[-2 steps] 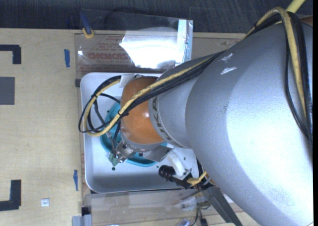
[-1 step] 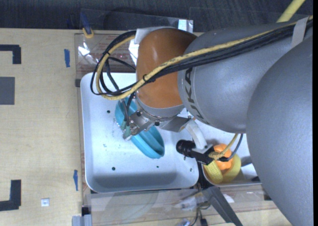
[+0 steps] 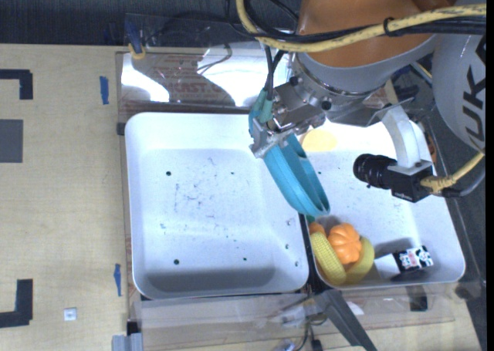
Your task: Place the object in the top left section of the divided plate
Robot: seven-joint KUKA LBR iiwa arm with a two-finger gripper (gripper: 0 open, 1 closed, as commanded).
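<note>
- On the bench, two shallow white bins sit side by side: the left bin [image 3: 208, 203] and the right bin [image 3: 432, 234].
- Left bin: its floor shows faint dark scuff marks and a few small dark dots.
- Right bin, near edge by the wall shared with the left bin: a yellow corn cob [image 3: 328, 259] and an orange pumpkin [image 3: 345, 241] lie touching each other, on something yellow-green that is partly hidden beneath them.
- Right bin, near right corner: a small black-and-white block [image 3: 413, 259] lies apart from the other items.
- Right bin, far edge: a pale yellow patch [image 3: 320, 141] shows just beside the gripper; what it is cannot be told.
- Task item: a blue plate [image 3: 297, 180] hangs tilted on edge above the wall between the two bins, its lower rim just above the corn cob.
- Gripper [image 3: 270, 137]: the fingers are closed narrowly on the upper rim of the blue plate.
- Arm [image 3: 363, 18]: it reaches in from the right, with the orange band above the wrist and yellow and black cables [image 3: 255, 25] looped around it.
</note>
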